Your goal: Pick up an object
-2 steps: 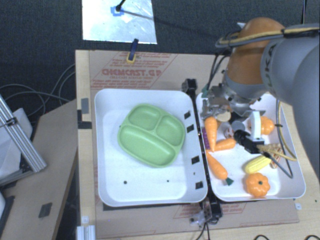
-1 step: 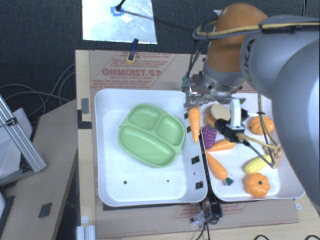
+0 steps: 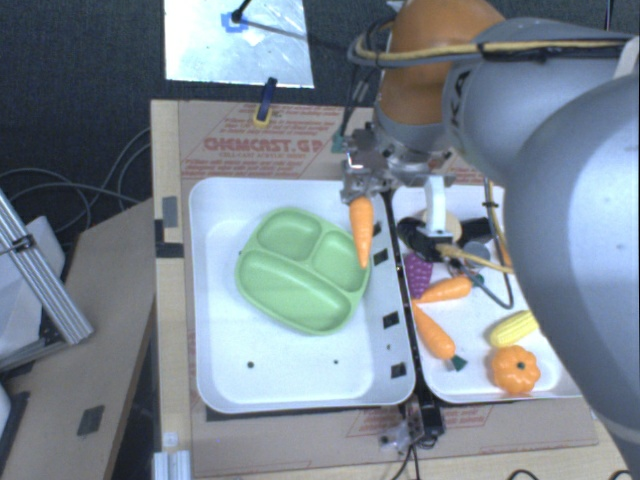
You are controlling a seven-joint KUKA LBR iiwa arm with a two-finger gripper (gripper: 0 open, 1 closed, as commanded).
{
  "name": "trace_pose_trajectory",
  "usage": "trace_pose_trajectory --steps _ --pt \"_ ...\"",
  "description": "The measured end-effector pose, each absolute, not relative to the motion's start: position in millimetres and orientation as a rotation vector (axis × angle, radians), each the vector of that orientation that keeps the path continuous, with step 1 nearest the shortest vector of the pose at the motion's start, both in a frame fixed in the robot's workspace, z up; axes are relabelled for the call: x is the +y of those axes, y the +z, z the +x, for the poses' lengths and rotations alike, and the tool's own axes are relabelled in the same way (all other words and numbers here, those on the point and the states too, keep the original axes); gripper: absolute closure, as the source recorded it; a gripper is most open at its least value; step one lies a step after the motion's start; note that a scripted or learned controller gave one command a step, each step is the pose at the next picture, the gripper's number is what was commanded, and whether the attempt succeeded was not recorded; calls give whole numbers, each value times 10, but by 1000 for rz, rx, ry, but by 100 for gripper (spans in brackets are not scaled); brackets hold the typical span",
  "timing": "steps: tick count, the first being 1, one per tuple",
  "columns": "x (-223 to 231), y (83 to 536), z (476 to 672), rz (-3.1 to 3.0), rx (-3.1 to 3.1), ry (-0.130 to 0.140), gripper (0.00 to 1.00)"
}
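Note:
My gripper (image 3: pixel 358 194) hangs over the right side of the left bin (image 3: pixel 215 368), shut on the top end of an orange carrot (image 3: pixel 360 232). The carrot hangs upright, its tip pointing down just past the right edge of the green divided plate (image 3: pixel 297 269). The plate lies in the middle of the left bin.
The right bin (image 3: pixel 500 393) holds two more carrots (image 3: pixel 446 289) (image 3: pixel 435 334), a purple grape bunch (image 3: pixel 418 270), a yellow corn cob (image 3: pixel 511 327) and a small orange pumpkin (image 3: pixel 514 369). The big grey arm covers the view's right and upper right.

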State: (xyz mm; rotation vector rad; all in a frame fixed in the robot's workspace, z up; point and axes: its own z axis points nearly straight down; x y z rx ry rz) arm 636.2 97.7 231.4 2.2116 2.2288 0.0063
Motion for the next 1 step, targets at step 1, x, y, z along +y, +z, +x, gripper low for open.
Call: trace_pose_trajectory --steps 1 --pt "1061 2293 6265 2215 2227 1 100"
